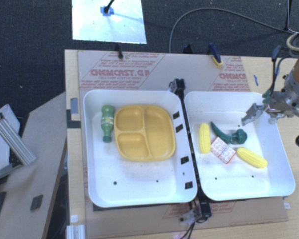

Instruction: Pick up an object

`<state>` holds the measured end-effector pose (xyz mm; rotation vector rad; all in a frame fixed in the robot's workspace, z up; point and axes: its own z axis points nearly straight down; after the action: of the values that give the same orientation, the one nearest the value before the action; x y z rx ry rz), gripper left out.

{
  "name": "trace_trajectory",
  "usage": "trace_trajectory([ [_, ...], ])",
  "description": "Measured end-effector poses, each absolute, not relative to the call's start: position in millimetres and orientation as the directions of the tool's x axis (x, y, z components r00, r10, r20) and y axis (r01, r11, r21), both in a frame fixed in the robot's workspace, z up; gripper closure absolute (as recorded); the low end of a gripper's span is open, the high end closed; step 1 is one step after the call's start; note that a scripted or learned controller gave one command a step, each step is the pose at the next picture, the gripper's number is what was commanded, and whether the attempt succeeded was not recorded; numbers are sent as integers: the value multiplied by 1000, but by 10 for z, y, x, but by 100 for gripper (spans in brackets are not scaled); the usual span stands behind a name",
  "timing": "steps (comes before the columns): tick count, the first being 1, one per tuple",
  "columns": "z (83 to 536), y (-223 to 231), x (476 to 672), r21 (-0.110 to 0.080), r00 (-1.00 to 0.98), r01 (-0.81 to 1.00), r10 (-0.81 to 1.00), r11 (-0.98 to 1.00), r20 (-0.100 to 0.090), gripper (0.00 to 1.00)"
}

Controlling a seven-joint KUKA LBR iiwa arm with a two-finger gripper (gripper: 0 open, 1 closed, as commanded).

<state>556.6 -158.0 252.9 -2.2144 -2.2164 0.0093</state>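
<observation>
Bearing two white bins (139, 195), a bench (77, 133)

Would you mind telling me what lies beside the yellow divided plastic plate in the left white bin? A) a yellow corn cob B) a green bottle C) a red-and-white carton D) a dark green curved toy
B: the small green bottle lies just left of the yellow divided plate in the left white bin.

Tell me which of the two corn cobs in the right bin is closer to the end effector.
The corn cob lying at a slant on the bin's right side, below the end effector. The other corn cob stands near the divider, left of the green toy.
</observation>
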Motion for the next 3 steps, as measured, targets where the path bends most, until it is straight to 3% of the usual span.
trace_trajectory([
  [1, 2593, -1575, 5588, 1, -4, 1000, 1000, 4, 0, 0],
  [3, 1517, -1541, 5712, -3, -1, 1000, 1000, 1, 1, 0],
])
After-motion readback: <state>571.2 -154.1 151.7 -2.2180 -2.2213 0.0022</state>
